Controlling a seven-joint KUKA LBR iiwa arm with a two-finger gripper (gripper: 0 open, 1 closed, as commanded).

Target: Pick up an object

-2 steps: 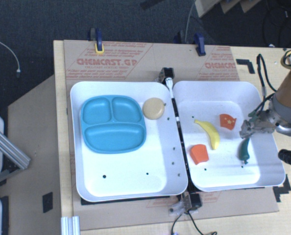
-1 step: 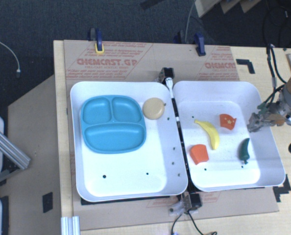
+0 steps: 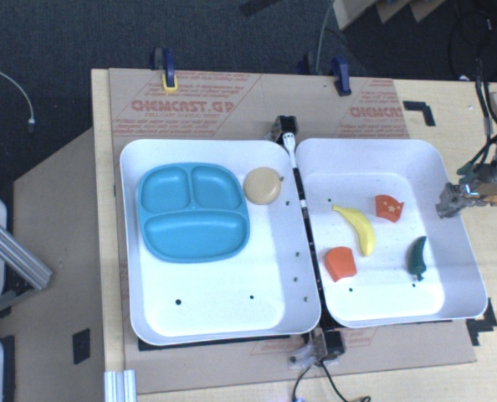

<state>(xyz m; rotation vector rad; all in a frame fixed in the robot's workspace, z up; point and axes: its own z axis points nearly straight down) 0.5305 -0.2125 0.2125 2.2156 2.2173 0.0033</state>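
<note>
Can't tell how the fingers sit, the gripper (image 3: 464,193) is just a small metal blur at the right bin's (image 3: 449,304) right rim, over nothing. Inside that bin: one yellow banana (image 3: 357,228), curved, in the middle; one red piece (image 3: 388,208), one orange block (image 3: 340,263), one dark green pepper (image 3: 417,256). The left bin (image 3: 223,316) has one blue divided plate (image 3: 194,211) and one tan ball (image 3: 263,185) beside it.

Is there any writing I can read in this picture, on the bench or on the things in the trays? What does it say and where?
"CHEMCAST GP" in red, on the brown protective paper covering the board behind the left bin.
Same red print behind the right bin, at: partly cut off and blurred; looks like "CHEMCAST", cannot confirm.
Smaller red lines under both logos: too small to read.
No readable text on the blue divided plate, banana or other items.
</note>
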